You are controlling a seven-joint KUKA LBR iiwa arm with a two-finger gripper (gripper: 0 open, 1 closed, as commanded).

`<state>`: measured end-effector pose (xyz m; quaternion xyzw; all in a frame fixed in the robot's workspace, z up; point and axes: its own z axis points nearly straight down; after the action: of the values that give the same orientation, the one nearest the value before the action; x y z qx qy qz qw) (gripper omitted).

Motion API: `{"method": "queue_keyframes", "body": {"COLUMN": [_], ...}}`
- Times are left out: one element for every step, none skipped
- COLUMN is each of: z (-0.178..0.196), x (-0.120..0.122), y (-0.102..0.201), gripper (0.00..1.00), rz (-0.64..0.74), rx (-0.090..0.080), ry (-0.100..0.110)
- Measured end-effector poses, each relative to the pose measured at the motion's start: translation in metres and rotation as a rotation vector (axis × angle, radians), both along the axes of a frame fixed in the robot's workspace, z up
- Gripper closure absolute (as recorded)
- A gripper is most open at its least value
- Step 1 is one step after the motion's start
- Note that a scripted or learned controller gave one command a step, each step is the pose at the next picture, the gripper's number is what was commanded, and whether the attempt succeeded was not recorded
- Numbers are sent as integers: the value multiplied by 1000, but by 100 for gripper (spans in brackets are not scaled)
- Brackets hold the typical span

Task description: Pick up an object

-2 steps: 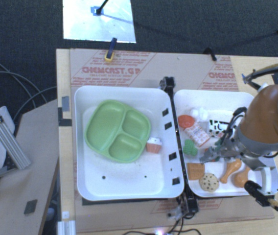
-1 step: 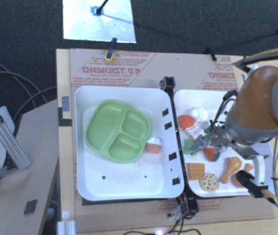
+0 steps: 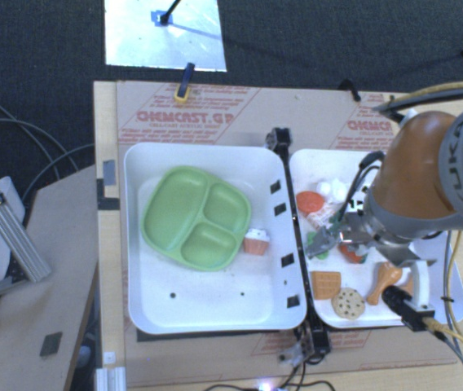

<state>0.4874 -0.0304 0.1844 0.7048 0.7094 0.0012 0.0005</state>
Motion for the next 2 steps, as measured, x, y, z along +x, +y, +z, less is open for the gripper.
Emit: {"method": "queue_keyframes", "body": {"z": [-84, -100], "x": [-2, 8], "y": [-105, -65], "gripper": [0, 0], "rz": [-14, -2], "rx": [-3, -1], "ry": [5, 0]}}
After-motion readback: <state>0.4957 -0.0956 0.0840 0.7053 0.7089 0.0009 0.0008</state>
